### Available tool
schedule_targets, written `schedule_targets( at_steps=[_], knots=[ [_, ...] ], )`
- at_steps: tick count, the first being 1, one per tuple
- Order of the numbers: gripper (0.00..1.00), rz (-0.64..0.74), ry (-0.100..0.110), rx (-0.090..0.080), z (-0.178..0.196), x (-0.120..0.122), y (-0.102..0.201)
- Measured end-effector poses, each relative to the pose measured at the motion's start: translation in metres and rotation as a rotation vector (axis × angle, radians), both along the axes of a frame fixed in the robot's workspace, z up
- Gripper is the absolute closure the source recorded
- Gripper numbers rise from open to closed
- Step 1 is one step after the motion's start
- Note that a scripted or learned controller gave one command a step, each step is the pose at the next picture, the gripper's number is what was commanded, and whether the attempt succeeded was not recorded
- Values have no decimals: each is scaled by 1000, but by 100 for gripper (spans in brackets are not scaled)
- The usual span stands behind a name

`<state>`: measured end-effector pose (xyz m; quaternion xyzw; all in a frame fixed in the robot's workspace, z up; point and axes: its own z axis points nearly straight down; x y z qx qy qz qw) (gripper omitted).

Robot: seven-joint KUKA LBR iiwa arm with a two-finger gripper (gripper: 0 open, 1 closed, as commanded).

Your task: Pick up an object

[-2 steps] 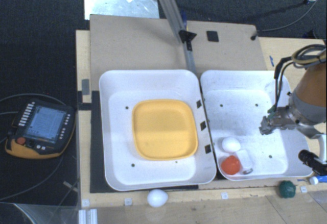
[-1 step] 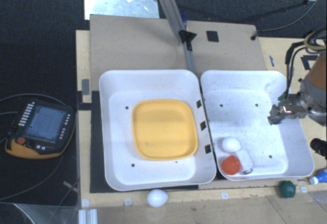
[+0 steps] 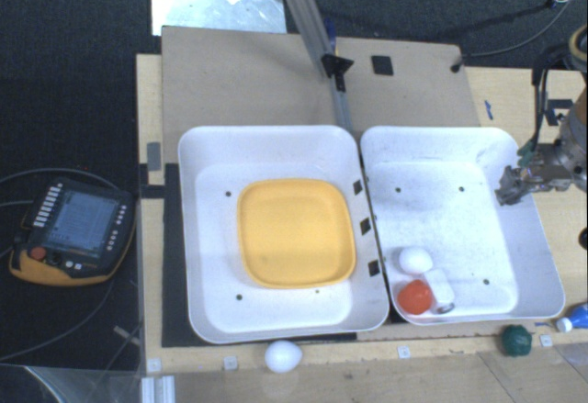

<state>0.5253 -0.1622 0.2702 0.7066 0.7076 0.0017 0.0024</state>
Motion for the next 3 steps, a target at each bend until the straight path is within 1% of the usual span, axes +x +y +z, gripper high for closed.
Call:
schedule_targets(
  at_steps=[1, 3],
  knots=[
    [100, 3, 4, 2, 3, -8, 55],
    [100, 3, 6, 2, -30, -11, 163]
  ],
)
